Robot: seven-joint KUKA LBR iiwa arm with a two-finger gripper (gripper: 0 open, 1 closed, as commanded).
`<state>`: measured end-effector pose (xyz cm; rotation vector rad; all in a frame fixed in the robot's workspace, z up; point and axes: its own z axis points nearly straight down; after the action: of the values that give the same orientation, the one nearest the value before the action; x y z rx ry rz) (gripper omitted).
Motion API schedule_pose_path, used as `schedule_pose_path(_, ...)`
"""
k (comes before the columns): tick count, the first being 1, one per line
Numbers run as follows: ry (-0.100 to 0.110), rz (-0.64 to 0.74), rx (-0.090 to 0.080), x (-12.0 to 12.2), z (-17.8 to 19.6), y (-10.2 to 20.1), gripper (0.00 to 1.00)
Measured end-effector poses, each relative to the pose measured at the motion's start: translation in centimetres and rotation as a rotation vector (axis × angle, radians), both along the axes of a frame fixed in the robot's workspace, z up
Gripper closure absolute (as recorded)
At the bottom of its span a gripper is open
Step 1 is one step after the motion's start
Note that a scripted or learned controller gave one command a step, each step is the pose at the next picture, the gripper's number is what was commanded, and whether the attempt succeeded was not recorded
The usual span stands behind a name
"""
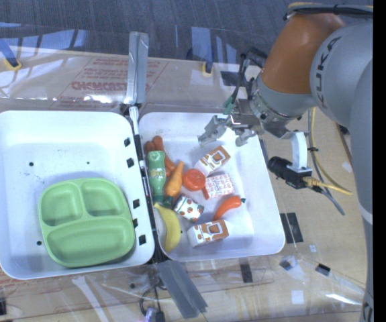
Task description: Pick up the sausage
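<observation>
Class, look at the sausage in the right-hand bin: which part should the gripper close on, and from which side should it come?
The sausage lies at the bin's far left corner, its near end against the green bottle and the wall close on its left. Probably best to grip its exposed far half, descending from above, with the gripper closing across its narrow width. A sideways approach looks blocked.

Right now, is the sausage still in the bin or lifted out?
In the bin: the sausage lies at the right bin's upper-left corner, apart from the gripper.

Grey arm (340,52) from right, open-fingered tool (225,132) pointing down-left.
</observation>
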<state>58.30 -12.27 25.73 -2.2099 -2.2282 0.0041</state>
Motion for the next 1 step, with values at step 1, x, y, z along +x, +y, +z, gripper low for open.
schedule_pose_path(1, 0.001, -0.020, -0.001, 0.18, -13.58, 1.69, 0.00)
